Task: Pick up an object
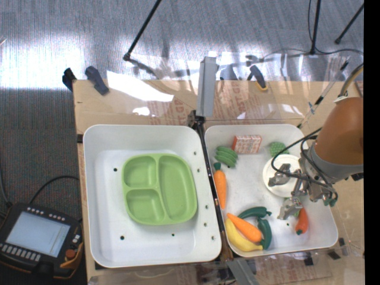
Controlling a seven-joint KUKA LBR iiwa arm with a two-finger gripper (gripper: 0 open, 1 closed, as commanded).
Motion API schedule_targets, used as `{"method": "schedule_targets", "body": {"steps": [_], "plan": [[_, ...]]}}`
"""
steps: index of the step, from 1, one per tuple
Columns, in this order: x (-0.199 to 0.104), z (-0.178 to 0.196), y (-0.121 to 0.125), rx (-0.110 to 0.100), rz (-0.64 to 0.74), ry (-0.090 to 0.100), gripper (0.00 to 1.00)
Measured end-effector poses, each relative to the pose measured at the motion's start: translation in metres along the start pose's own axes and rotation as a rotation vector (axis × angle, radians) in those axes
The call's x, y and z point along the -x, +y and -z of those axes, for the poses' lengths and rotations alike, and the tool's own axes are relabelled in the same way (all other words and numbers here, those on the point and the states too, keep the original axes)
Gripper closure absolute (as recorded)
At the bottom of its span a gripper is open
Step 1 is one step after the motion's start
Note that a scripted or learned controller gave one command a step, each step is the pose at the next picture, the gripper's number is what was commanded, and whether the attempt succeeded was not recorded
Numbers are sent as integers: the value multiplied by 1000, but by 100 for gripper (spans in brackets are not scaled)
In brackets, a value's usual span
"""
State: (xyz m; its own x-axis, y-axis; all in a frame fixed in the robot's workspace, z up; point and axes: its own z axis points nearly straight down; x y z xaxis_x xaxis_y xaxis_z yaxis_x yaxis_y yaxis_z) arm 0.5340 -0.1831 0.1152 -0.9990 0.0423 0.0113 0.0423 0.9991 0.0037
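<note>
The right bin [255, 129] holds several toy foods. A long carrot [221, 186] lies by its left wall, with a green bean bundle [226, 155] above it. A red-and-white box [247, 143] and a small green piece [276, 148] sit at the back. At the front lie a yellow banana [240, 240], an orange carrot [244, 227] and two dark green vegetables [255, 212]. My gripper [290, 208] hangs over the bin's right part, just below a white round dish [278, 177] and just left of a small orange carrot [302, 220]. Nothing shows in its grasp.
The left bin [95, 153] holds a light green divided plate [159, 189]. The ridge where the two bins meet [208, 177] runs between them. A teach pendant [38, 236] lies on the floor at the lower left. Cables trail off the wrist at the right.
</note>
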Motion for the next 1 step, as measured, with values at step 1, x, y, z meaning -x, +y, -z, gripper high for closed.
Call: {"method": "schedule_targets", "body": {"steps": [1], "plan": [[76, -22, -20, -4, 12, -22, 0]]}}
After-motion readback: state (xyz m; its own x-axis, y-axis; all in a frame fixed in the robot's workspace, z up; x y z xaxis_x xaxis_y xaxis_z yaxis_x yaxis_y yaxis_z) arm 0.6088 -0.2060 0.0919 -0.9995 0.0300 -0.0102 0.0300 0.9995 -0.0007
